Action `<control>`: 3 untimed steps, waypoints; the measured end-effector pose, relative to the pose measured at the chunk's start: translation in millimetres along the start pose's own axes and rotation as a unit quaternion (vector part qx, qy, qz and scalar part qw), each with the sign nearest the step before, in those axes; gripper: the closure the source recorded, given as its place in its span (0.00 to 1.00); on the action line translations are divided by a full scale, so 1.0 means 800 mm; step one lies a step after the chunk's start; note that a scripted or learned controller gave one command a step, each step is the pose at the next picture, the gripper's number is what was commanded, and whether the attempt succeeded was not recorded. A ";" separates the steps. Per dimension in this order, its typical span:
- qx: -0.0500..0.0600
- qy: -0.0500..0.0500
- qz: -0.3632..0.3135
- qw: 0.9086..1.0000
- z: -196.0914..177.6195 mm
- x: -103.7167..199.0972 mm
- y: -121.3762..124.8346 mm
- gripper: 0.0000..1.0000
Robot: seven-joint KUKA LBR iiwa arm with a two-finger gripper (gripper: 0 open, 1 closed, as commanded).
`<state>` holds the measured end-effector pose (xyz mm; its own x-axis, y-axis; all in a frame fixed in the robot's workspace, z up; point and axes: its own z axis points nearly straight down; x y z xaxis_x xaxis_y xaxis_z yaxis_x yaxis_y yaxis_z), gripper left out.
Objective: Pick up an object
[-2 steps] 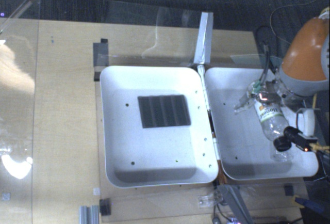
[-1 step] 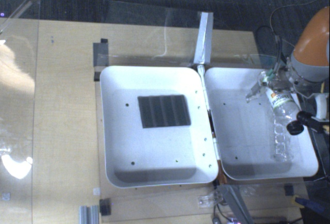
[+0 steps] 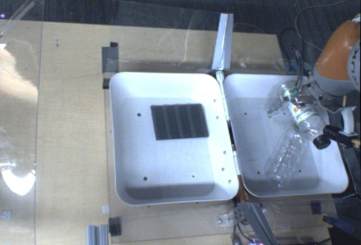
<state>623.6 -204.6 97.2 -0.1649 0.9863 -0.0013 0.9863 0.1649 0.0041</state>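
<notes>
I cannot tell how the jaws (image 3: 299, 93) stand, since the wrist of the arm (image 3: 338, 63) covers them from above. They sit low over the far right corner of the right bin (image 3: 248, 125). Right under them lies a small clear bottle (image 3: 304, 115) with a white label and a green cap. It looks close to the jaws, maybe touching, but I cannot see it pinched between them.

A second clear bottle (image 3: 285, 153) lies nearer the front of the same bin, just beside the first one. It is hard to see against the white floor.

The left bin (image 3: 130, 91) holds a dark ribbed pad (image 3: 179, 121), flat in the middle, well apart from the arm.

I think the arm is at the grab step, going for the labelled bottle. Next, the jaws need to close on its body and lift straight up. The bottle is round and smooth, so it could roll or slip out.
</notes>
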 end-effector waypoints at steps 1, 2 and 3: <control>0.002 0.001 -0.028 1.000 0.014 -0.006 0.041 0.00; 0.015 0.007 -0.039 0.999 0.015 -0.010 0.048 0.00; 0.016 0.006 -0.050 0.999 0.015 -0.011 0.048 0.00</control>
<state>663.0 -207.2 85.1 -0.2620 0.9650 0.0126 0.9646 0.2623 -0.0268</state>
